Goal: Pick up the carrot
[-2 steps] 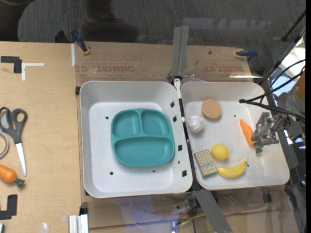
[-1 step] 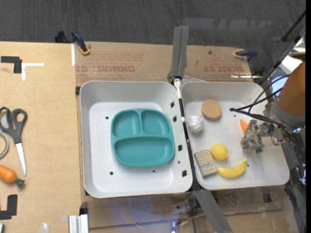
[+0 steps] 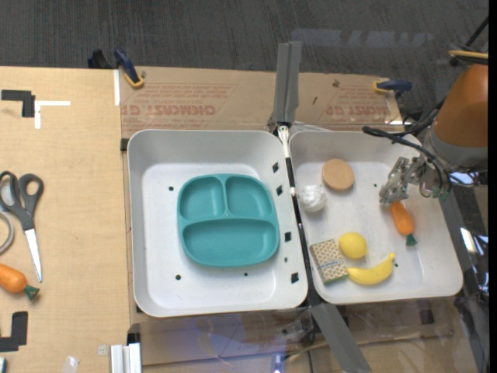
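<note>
Glossy white plastic bins point(image 3: 147, 231); matt teal plastic tray point(image 3: 228, 220); cardboard backing point(image 3: 202, 99).

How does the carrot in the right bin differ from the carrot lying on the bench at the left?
The carrot in the right bin lies just below the gripper, pointing down and right; the carrot on the bench lies far from it, beside the scissors, cut by the picture's edge. Both are orange with a green end.

The left bin point(image 3: 144, 231) holds a divided tray point(image 3: 227, 220). In the right bin point(image 3: 435, 274), the carrot point(image 3: 402, 219) lies just below my gripper point(image 3: 394, 186), right of the lemon point(image 3: 353, 245).
</note>
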Controlling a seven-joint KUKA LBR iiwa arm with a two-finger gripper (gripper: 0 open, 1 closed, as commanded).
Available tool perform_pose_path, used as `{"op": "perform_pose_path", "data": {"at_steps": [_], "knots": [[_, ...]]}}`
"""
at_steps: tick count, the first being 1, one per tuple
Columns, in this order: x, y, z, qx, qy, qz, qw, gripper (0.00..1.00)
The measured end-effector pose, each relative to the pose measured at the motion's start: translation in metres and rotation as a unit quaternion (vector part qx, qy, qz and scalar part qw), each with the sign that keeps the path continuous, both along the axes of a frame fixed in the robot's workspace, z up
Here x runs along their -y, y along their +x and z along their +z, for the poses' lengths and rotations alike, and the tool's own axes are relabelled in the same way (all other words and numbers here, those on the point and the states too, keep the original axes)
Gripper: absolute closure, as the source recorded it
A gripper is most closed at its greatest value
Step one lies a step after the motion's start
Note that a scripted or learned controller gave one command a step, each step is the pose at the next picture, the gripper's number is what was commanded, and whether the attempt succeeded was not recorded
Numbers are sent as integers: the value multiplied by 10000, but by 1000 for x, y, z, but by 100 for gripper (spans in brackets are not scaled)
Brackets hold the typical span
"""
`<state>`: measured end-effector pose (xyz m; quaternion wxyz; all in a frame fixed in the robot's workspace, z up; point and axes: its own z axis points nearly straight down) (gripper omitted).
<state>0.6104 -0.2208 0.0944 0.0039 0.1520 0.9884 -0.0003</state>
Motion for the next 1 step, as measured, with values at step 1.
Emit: {"op": "perform_pose_path", "data": {"at_steps": [1], "knots": [[-61,-40,81,-22,9,148,9999,100]]}}
